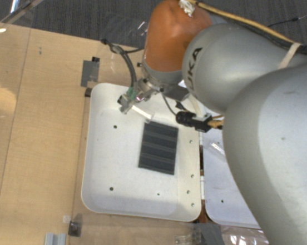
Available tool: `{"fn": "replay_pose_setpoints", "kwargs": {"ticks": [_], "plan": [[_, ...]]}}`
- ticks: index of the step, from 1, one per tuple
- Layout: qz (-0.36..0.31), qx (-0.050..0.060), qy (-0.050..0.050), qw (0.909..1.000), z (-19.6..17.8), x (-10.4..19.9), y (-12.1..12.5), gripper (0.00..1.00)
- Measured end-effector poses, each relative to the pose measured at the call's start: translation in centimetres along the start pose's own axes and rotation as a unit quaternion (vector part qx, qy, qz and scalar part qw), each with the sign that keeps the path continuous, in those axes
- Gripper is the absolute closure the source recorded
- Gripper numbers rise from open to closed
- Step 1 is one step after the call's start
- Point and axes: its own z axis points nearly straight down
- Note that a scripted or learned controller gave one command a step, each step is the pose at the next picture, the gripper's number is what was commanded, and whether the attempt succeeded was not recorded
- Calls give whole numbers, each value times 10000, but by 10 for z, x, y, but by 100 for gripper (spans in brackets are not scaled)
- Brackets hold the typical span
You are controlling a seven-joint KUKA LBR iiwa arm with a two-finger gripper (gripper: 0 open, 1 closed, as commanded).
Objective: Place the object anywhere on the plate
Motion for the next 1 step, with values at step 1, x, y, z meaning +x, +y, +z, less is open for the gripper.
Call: {"fn": "replay_pose_setpoints", "kwargs": {"ticks": [1], "plan": [[-2152,-25,-15,9766,-67,43,20,100]]}}
